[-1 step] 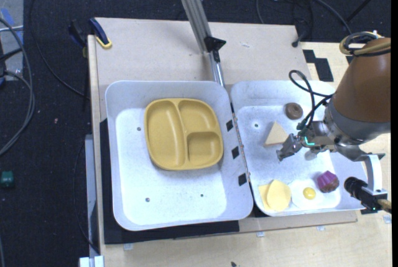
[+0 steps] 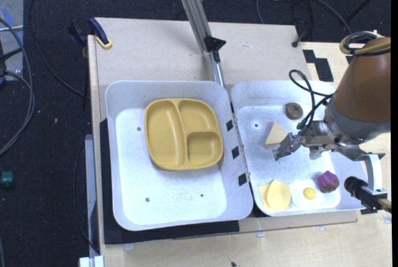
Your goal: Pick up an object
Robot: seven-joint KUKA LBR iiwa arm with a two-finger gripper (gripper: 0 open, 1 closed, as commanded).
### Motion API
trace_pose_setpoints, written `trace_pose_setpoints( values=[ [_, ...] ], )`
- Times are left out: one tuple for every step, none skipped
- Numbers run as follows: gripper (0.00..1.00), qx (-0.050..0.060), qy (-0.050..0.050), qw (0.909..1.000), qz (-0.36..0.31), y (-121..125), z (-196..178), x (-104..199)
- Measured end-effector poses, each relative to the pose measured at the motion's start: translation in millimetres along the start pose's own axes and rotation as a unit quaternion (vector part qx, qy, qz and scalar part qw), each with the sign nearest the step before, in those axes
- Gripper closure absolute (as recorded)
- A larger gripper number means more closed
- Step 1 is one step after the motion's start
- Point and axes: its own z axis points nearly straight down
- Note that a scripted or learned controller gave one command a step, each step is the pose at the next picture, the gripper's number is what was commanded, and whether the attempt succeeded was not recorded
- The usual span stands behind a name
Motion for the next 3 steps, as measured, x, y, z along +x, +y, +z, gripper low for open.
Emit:
trace_pose_setpoints(
  values=[
    [0.0,0.002,0.0,1.0,0.002,-2,55,-10],
    [0.0,0.002,0.0,1.0,0.001,1,99,-10],
    [0.0,-0.001,0.0,1.0,0.001,2,132,-10]
  ],
)
